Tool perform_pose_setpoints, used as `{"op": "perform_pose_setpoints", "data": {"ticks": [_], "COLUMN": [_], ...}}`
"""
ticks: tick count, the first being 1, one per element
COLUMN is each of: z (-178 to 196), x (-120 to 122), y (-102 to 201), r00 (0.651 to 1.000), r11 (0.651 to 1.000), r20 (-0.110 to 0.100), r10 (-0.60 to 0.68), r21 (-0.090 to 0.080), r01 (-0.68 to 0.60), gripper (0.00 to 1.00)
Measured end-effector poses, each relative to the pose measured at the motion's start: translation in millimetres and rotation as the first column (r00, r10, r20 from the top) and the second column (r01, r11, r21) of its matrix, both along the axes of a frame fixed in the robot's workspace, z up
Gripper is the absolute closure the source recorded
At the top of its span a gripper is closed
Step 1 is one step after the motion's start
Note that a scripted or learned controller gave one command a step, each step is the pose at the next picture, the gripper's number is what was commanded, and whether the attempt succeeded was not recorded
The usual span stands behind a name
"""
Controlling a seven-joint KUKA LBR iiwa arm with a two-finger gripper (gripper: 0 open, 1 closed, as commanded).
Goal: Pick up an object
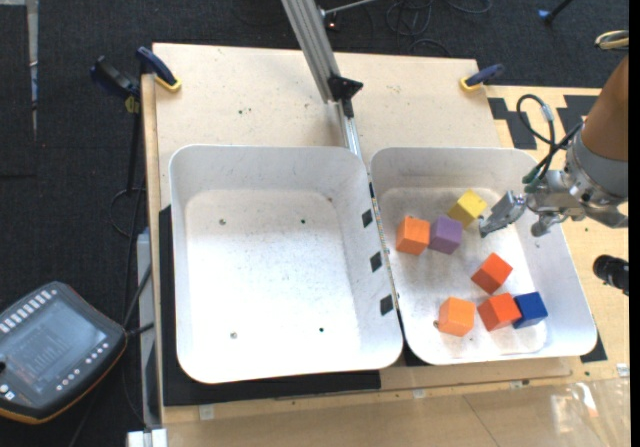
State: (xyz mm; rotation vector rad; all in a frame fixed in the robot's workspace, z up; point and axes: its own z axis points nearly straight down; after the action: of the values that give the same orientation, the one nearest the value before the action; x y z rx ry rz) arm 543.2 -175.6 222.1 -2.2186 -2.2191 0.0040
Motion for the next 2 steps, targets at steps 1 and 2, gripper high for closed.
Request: {"op": "perform_pose_setpoints", "data": {"ticks": [1, 2], "z": [-64.3, -109.1], "x": [-2.7, -6.9], "y": [1.7, 5.7], "r00": [1.000, 1.000], "r11": [1.000, 1.000], "r20": [-0.002, 0.014], "r10": [-0.001, -0.002], "r21": [0.001, -0.008], "r01": [0.001, 0.002], "gripper": [0.00, 0.00]}}
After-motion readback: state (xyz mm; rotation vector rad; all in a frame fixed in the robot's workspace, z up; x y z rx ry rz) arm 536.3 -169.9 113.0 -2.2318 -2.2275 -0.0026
